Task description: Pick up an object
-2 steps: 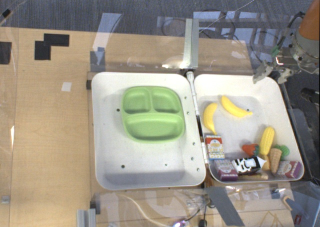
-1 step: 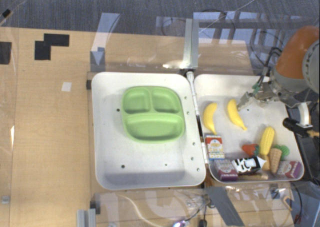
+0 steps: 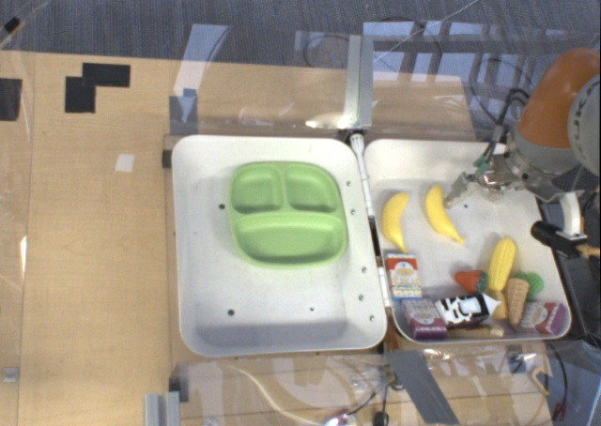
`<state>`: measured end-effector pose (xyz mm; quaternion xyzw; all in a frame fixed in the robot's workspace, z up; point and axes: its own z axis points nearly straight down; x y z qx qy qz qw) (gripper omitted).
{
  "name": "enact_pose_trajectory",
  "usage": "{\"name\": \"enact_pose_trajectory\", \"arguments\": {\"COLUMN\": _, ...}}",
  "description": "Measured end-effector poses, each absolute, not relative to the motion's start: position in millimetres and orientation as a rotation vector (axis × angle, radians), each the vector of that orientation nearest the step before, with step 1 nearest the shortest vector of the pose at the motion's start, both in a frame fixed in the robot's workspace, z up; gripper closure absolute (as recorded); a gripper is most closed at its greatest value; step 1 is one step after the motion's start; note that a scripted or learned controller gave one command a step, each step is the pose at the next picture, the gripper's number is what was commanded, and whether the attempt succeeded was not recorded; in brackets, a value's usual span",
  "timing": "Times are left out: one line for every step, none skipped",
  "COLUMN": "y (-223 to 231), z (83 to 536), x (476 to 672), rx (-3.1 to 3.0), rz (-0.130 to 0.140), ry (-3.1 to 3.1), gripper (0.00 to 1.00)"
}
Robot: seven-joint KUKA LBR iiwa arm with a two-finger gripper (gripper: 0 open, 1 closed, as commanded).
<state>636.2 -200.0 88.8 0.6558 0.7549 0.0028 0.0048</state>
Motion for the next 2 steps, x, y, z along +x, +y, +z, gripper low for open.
{"name": "enact_pose_trajectory", "arguments": {"y": -130, "z": 91, "x": 605.6, "rx": 1.797, "rz": 0.014, "ry": 2.563, "gripper": 0.0}}
{"name": "enact_pose_trajectory", "arguments": {"y": -108, "z": 93, "x": 546.4, "rx": 1.571, "rz": 0.015, "ry": 2.695, "gripper": 0.0}}
